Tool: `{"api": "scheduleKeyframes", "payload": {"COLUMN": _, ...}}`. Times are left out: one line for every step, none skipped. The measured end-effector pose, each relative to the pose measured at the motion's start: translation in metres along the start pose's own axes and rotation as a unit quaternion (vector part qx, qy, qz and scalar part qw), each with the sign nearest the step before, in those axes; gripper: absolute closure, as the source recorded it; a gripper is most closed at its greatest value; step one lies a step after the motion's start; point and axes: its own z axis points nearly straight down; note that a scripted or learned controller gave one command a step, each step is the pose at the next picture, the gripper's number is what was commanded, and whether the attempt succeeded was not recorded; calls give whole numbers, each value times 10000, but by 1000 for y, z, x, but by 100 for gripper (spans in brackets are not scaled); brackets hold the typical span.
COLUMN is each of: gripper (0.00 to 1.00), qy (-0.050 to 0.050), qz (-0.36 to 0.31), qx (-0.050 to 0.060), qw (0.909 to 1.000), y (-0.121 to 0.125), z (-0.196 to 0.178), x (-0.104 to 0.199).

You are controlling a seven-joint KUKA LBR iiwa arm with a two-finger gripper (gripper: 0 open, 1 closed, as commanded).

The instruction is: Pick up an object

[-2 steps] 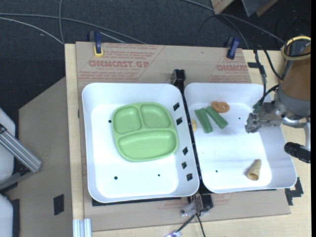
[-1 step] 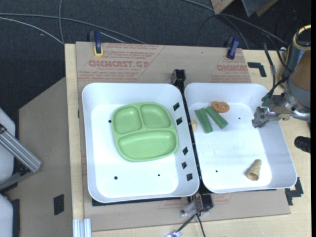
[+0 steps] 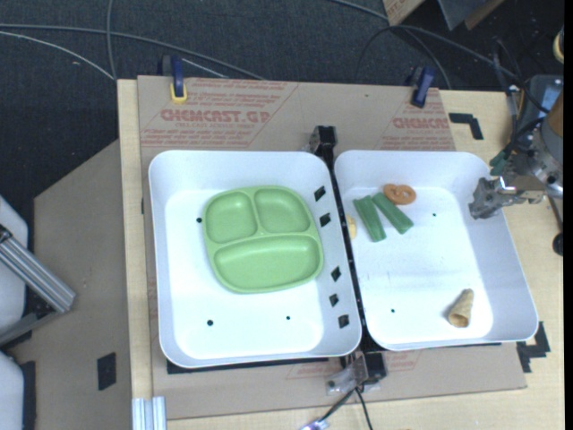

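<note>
**Gripper hovering at the right bin's edge**

Brown cardboard is lying under two glossy white bins. A smooth green divided plate (image 3: 263,239) is sitting in the left bin (image 3: 179,330). The right bin (image 3: 430,316) is holding two green sticks (image 3: 381,216), an orange ring (image 3: 399,193) and a tan cone (image 3: 460,308). The metal gripper (image 3: 488,197) is hanging over the rim; its jaw state cannot be told.

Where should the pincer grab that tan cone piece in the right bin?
Probably across the tan cone at its wider lower end, coming straight down. It lies flat and alone near the right bin front corner, with room on both sides for the fingers.
</note>
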Motion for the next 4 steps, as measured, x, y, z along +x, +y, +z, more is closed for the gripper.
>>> {"api": "scheduleKeyframes", "payload": {"gripper": 100, "qy": 27, "qz": -25, "qx": 38, "qw": 10000, "y": 2, "z": -2, "x": 61}}
{"api": "scheduleKeyframes", "payload": {"gripper": 100, "qy": 18, "qz": -17, "qx": 39, "qw": 10000, "y": 12, "z": 2, "x": 105}}
{"api": "scheduleKeyframes", "payload": {"gripper": 100, "qy": 20, "qz": -21, "qx": 28, "qw": 10000, "y": 22, "z": -1, "x": 156}}
{"api": "scheduleKeyframes", "payload": {"gripper": 100, "qy": 21, "qz": -19, "qx": 54, "qw": 10000, "y": 30, "z": 16, "x": 210}}
